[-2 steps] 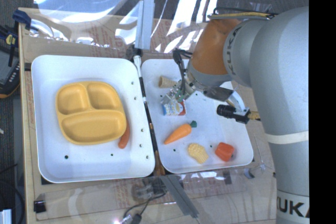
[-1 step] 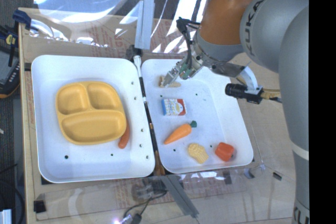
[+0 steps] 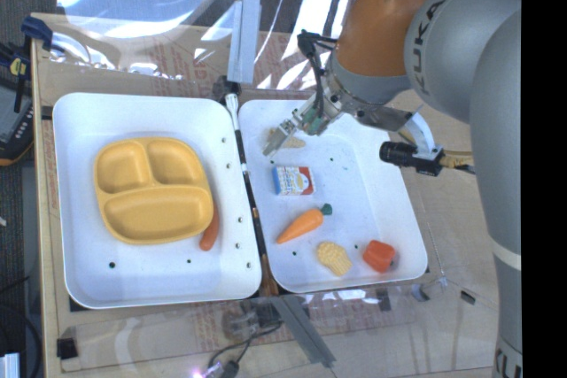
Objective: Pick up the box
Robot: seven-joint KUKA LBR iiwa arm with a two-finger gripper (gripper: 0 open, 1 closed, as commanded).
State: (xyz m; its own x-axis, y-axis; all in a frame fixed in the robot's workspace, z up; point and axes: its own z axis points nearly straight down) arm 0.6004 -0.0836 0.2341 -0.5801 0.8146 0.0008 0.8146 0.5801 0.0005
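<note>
— Box (image 3: 292, 181)? Where?
— In the right bin (image 3: 397, 199), upper middle, lying flat on the white floor. Small, rectangular, blue and white print with a red-orange side.
— Anything crowding it?
— Not touching. Just below: one carrot (image 3: 302, 224), orange, tapered, green stub at the fat end, lying aslant. Further toward the front: one knobbly yellow piece (image 3: 334, 258) and one red piece (image 3: 379, 255), side by side, apart from each other. Nothing on top of the box.
— And the gripper (image 3: 282, 135)?
— Above the bin's back left part, just beyond the box, tilted down to the left. Fingers slightly apart, nothing between them. Grey arm (image 3: 461, 49) with orange band behind, reaching in from the right.
— Left bin (image 3: 71, 217)?
— One yellow tray (image 3: 155, 190), glossy plastic, three compartments, rounded corners. One thin red-orange thing (image 3: 210, 231) against its right front edge, too small to name.
— Bins?
— Two, shallow, white, smooth, side by side.
</note>
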